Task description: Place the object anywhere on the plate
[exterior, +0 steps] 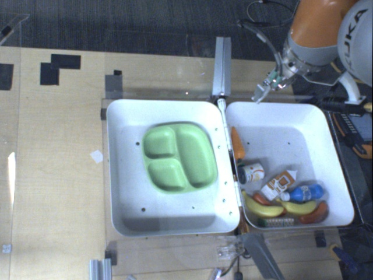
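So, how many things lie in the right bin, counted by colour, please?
Yellow: 2, two bananas
Orange: 1, a carrot-like piece
Red: 2, pieces partly hidden under the bananas
Blue: 1, a small bottle
White: 2, a small can and a carton with a brown label
Total: 8

You're looking at an evenly, brightly lit scene, with light seeming to come from overhead. The two shallow white plastic bins are glaring close to washed out, with soft grey shading pooling along their inner walls. A faint sheen is showing on the green three-compartment plate. The grey and orange arm is looking slightly soft, and fine detail is blurring throughout.
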Robot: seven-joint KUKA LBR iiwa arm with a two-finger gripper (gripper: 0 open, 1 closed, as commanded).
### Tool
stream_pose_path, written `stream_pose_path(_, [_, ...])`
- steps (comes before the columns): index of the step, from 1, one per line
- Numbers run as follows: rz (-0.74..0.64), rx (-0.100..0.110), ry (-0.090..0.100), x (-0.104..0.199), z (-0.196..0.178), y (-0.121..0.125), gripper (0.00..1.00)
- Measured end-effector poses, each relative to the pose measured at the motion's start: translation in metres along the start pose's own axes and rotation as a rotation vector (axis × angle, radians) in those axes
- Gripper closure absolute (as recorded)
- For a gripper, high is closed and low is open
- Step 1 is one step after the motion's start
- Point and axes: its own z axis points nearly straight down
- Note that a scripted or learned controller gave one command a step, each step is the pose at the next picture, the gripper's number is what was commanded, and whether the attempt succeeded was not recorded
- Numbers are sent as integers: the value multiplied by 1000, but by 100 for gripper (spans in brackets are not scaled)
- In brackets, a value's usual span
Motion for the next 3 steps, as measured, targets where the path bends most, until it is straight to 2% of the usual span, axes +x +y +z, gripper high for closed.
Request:
stream_pose_path(1, [-122,4,4,86,51,22,100])
stream_pose_path(2, [-374,1,2,71,81,-34,100])
stream_pose_path(3, [-592,-3,0,105,80,22,100])
